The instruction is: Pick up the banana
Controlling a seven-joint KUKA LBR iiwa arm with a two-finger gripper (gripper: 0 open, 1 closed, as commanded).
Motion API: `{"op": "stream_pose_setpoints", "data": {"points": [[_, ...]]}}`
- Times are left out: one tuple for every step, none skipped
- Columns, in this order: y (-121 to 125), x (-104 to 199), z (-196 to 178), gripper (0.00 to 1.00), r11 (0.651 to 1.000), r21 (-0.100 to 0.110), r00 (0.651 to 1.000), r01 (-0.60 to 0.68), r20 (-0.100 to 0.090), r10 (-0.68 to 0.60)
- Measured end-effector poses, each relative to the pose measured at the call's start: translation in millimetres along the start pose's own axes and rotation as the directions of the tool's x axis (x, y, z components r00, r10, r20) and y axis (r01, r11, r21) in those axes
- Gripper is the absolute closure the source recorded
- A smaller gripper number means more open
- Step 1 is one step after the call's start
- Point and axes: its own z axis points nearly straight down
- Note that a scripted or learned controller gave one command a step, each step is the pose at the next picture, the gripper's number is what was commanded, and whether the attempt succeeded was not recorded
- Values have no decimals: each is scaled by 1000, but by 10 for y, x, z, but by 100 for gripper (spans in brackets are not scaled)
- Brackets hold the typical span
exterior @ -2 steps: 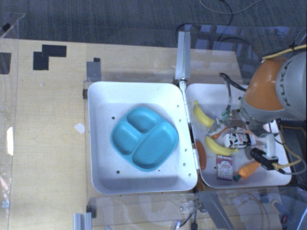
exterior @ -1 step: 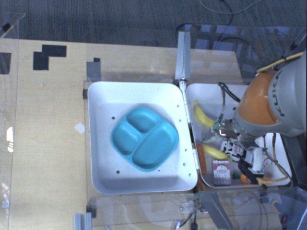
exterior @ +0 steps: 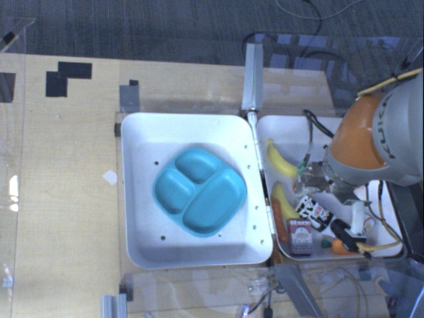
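A yellow banana [exterior: 281, 161] lies in the right bin [exterior: 291, 128] near its left wall, running diagonally. A second banana [exterior: 285, 203] rests just below it, closer to the front. My gripper [exterior: 309, 175] hangs low over the bin's middle, just right of the upper banana and above the lower one's far end. The grey arm with its orange band [exterior: 354, 141] covers the bin's right half. Nothing yellow is visibly held in the gripper.
The left bin [exterior: 136, 177] holds a blue divided plate [exterior: 200, 191]. In the right bin's front part lie a black-and-white patterned item [exterior: 311, 210], a dark red box [exterior: 300, 234], an orange piece [exterior: 340, 246] and a thin red object [exterior: 279, 225]. Cables trail around the arm.
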Motion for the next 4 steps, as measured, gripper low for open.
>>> {"op": "stream_pose_setpoints", "data": {"points": [[836,267,-813,100,987,20,987,-162,3,162],[-216,504,-825,100,946,24,946,-323,7,323],[-516,955,-826,100,917,25,917,-398,9,398],[-505,1087,-1341,100,765,18,765,-644,14,644]]}}
